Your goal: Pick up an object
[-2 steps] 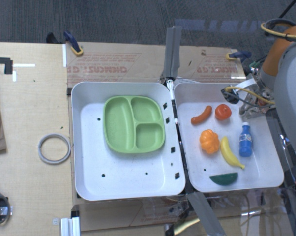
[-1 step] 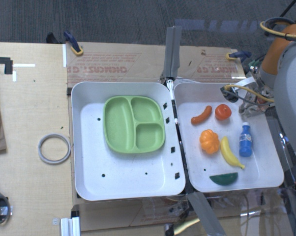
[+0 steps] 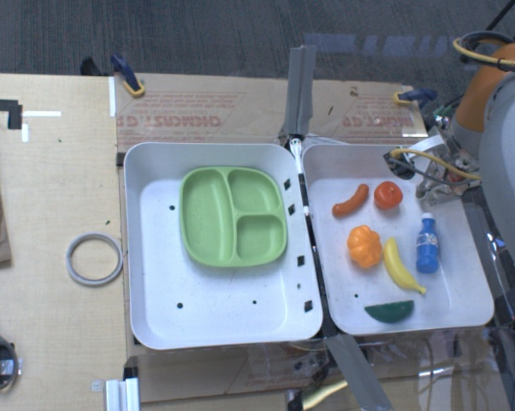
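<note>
Overhead, tan bench [image 3: 52, 195] over dark carpet, left bin [image 3: 146, 306] bearing green divided plate [image 3: 233, 216], toy foods in right bin [image 3: 471, 306], gripper [image 3: 435, 181] at its upper-right rim.

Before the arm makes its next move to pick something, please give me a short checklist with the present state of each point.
1. Objects lie in the right bin: ok.
2. Tomato apart from sausage: ok.
3. Banana free of neighbours: not ok, it lies close against the orange pepper and the blue bottle.
4. Gripper above the bin's upper right corner: ok.
5. Gripper state: cannot tell.
</note>
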`<action>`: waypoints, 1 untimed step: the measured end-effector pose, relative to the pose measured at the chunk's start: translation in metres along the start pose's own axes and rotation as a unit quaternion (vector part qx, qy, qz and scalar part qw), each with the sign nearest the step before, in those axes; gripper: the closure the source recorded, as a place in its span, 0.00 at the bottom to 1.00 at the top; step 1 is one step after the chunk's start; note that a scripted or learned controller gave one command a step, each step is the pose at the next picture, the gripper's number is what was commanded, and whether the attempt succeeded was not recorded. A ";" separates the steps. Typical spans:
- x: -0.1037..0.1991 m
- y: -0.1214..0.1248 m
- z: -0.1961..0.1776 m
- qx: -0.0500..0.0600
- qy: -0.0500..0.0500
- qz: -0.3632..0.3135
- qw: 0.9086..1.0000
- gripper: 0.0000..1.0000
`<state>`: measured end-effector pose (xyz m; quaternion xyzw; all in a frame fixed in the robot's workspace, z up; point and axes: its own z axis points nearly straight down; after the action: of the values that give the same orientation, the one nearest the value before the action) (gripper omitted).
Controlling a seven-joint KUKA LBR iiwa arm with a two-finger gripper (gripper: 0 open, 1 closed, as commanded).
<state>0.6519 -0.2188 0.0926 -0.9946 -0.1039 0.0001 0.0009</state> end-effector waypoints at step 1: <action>0.002 0.000 0.000 0.000 -0.001 -0.001 1.000 1.00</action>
<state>0.6543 -0.2188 0.0925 -0.9945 -0.1044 0.0009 0.0008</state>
